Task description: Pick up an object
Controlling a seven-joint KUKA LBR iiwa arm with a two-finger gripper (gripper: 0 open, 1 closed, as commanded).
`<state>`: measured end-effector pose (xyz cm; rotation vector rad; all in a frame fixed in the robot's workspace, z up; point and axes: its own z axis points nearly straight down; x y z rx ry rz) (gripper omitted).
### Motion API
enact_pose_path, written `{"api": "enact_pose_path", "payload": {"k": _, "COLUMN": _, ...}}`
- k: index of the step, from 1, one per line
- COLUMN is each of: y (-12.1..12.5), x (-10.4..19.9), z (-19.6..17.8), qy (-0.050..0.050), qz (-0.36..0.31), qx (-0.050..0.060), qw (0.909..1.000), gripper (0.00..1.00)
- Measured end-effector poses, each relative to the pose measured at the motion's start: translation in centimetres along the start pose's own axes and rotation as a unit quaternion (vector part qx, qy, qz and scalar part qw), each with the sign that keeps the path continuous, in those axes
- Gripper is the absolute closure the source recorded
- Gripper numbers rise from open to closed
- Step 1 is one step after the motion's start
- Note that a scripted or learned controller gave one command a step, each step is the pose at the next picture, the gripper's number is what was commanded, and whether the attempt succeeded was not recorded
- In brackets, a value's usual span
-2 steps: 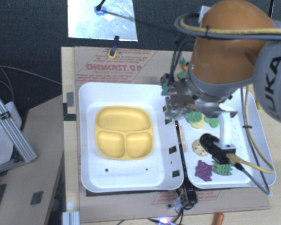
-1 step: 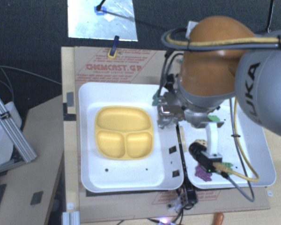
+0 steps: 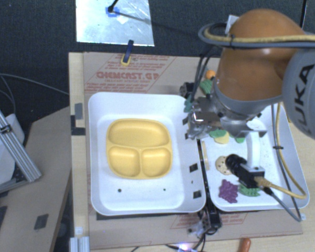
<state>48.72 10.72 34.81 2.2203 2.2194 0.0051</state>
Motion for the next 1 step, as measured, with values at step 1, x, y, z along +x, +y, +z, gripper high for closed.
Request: {"api": "enact_pose_path", "payload": {"k": 1, "y": 0.06, "x": 0.12, "z": -1.01, "qy": 0.000, "qz": -0.003, "qx": 0.000, "qw": 1.0000, "gripper": 1.00}}
